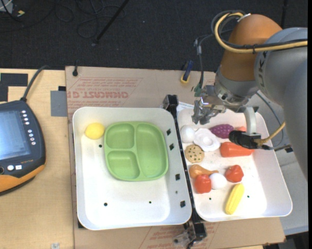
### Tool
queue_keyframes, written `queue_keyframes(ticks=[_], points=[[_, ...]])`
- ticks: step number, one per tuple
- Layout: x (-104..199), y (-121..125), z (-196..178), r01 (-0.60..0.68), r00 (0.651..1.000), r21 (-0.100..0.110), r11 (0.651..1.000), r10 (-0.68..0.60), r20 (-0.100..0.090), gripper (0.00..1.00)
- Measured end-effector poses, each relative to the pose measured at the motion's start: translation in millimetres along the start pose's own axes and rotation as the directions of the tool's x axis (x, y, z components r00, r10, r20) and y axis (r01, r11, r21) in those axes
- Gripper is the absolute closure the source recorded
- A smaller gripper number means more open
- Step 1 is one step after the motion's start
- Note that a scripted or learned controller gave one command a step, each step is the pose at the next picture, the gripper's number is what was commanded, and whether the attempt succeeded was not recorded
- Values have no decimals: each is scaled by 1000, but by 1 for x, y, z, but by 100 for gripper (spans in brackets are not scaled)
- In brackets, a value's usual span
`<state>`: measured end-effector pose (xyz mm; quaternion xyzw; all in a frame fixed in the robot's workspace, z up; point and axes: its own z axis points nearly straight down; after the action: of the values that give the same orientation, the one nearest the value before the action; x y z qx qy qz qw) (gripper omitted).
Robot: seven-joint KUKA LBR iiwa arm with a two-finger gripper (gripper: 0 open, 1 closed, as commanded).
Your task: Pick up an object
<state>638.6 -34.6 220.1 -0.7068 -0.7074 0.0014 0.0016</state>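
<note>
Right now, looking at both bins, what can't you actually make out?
- Gripper: too small and dark against the arm to tell how it is set, or whether it holds anything.
- Carrot: its right end is covered by a black part of the arm.
- Purple food: too blurred to identify.
- Handheld screen: cut off by the left edge.
</note>
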Motion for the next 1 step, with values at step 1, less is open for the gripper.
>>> queue_keyframes(ticks=[1], points=[[1, 1, 0, -1, 1000, -1, 1000, 1, 0, 100]])
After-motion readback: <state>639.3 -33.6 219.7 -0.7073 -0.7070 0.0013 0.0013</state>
